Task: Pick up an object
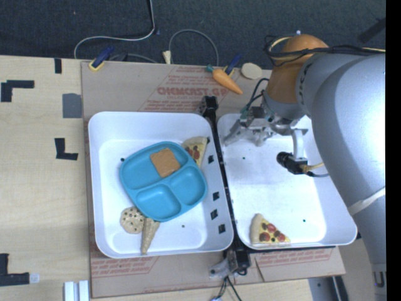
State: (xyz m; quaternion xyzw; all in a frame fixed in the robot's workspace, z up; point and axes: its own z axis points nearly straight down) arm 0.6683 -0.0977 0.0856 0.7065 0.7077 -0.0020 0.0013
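A single fixed camera looks down at a slant from above the worktop (37,168), far enough back to take in both white bins (100,187) side by side, with the arm (351,111) entering from the right.

A toy pizza slice with red toppings (268,230) lies flat near the front edge of the right white bin (313,196). In the left white bin (103,168), a blue divided plastic plate (164,182) carries a tan square cracker (165,162).
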